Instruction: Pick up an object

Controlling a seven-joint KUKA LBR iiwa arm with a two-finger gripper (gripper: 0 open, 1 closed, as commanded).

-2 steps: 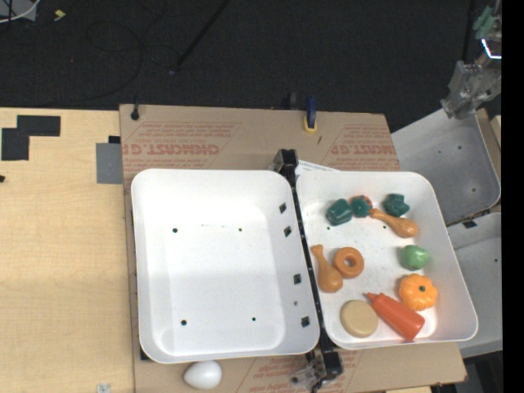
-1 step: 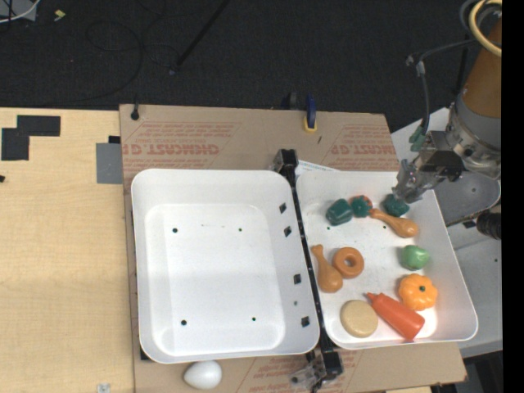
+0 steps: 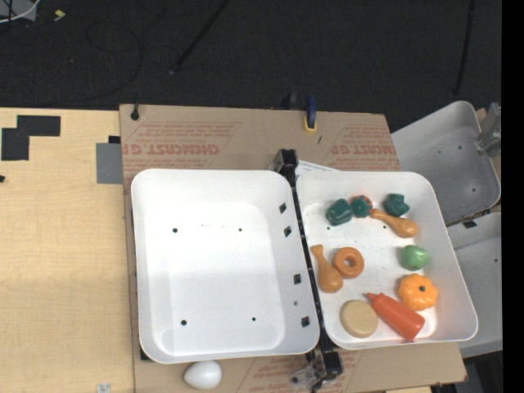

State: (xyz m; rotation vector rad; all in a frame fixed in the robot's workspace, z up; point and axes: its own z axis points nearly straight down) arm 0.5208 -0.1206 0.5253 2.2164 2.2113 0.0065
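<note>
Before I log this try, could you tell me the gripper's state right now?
Gripper: not in view, so its state cannot be told.

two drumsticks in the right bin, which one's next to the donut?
The lower drumstick, lying just left of the donut near the bin's inner wall. The other drumstick sits higher up, beside the dark green toy.

The cardboard sheet (image 3: 246, 142) under the bins carries red printed lettering, upside down from this camera. It appears twice along the sheet's far edge, once at left and once at right, and seems to read "CHEMCAST GP", though the letters are faint and small. More red print at the sheet's near edge is too blurred to read.
</note>
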